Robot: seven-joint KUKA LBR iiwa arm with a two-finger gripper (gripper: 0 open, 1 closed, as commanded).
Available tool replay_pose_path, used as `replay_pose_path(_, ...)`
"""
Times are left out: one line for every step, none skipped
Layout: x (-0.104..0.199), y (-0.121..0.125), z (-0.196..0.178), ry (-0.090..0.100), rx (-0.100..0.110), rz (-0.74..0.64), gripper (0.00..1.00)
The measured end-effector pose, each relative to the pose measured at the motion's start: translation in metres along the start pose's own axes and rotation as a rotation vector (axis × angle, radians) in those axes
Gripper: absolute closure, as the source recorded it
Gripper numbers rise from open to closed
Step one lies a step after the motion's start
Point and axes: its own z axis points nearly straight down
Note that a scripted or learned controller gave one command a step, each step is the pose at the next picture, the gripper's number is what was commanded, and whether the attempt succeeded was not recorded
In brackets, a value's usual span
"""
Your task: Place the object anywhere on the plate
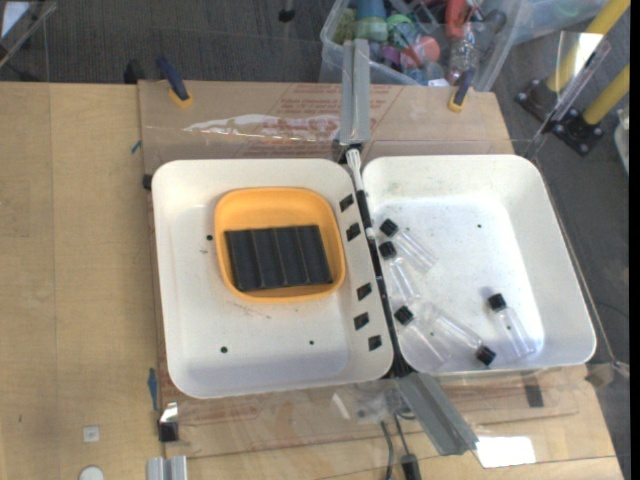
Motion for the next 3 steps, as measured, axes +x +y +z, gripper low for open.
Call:
replay_pose_path(-0.0067, -0.0012, 0.0005, -0.001, -0.001, -0.349, 1.0)
replay_pose_path(-0.0096, -0.0008, 0.0006, -0.003, -0.004, -0.454, 1.0)
replay_pose_path(-0.0078, -0.0016, 0.0007, -0.001, -0.003, -0.722, 1.0)
